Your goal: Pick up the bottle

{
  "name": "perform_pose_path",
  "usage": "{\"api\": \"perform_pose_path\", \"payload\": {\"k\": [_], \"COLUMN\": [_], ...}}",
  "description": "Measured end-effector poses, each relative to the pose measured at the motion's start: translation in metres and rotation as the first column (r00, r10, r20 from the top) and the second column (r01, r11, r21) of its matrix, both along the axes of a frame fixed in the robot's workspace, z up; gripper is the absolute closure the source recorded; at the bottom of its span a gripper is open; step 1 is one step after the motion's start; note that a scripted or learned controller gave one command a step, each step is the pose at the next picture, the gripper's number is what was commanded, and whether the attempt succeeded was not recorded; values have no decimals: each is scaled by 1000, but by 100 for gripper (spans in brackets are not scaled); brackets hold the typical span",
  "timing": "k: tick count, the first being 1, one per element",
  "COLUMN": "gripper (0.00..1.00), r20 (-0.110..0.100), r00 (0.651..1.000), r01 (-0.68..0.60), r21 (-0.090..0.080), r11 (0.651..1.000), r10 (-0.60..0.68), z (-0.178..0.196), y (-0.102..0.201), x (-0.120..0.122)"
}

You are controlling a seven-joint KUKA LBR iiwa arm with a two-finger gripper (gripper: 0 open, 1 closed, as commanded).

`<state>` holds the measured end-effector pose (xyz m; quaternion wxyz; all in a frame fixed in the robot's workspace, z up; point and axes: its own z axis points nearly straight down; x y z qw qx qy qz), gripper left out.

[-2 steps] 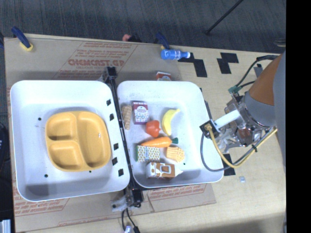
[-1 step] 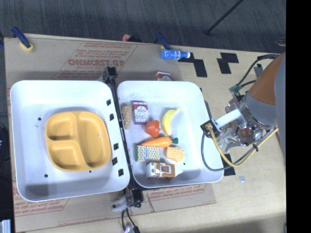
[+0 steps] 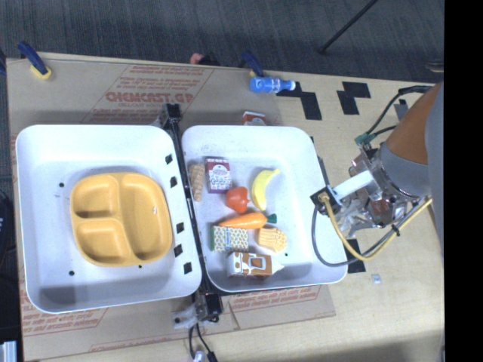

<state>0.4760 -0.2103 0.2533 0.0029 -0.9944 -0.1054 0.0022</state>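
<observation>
The arm (image 3: 419, 138) is grey with an orange band; its metal end effector (image 3: 362, 210) trails yellow, black and green cables.

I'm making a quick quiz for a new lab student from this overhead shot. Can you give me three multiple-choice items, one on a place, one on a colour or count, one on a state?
1. Where does the blue bottle lie?
A. in the left bin
B. in the right bin
C. on the bench beyond the bins

2. What colour is the divided tray in the left bin?
A. yellow
B. green
C. red

3. How does the gripper stand to the right bin?
A. down among the toy food
B. outside its right wall
C. over the left bin

Answers: 1 C, the bottle lies on the brown board above the right bin's far wall. 2 A, the three-compartment tray is plainly yellow. 3 B, the gripper sits just right of the bin's right wall, apart from the carrot and banana.
</observation>
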Motion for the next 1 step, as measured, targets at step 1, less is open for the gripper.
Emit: {"api": "perform_pose_path", "payload": {"k": [1], "gripper": [100], "r20": [3], "r00": [1000], "r01": [3], "r21": [-3], "r11": [1000], "r10": [-3], "z": [20], "y": [-1], "x": [0]}}
